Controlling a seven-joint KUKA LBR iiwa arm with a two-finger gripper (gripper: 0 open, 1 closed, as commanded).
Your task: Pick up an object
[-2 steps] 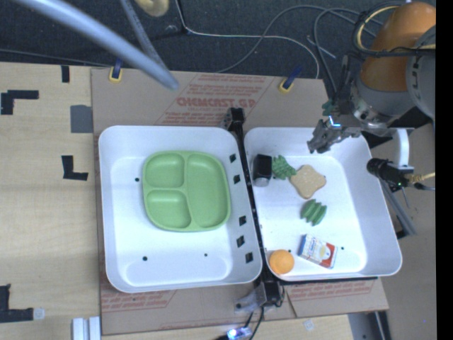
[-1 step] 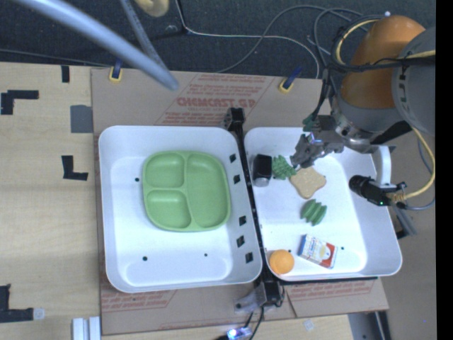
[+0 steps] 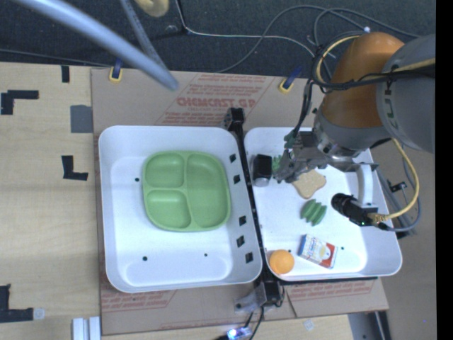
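The left bin point(image 3: 113, 211) carries a green divided plate point(image 3: 187, 190), sitting a little toward its far edge and centred between its side walls. Nothing else lies in it.

Across the black divider, the right bin point(image 3: 382, 264) holds all the loose pieces. At its near left corner rests a small orange ball point(image 3: 282, 261), and just beside that, along the near edge, a small red-and-white carton point(image 3: 316, 251) lies flat. Toward the middle sits a green pod-like piece point(image 3: 313, 211), and just beyond it a tan, bread-like slice point(image 3: 310, 184).

The gripper point(image 3: 291, 163) hangs over the far left part of this bin, close to the divider, with the tan slice touching or just beside its near side. Its tips merge with dark fittings, and whether they are apart or together cannot be told; nothing is visibly held between them.

The likely target is the tan slice, or one of its neighbours. The risks, as I judge them: a flat slice gives little edge to grip, so a closing pinch may slide over it; a descent so near the divider could strike the wall; and the green piece, lying close, could be nudged aside.
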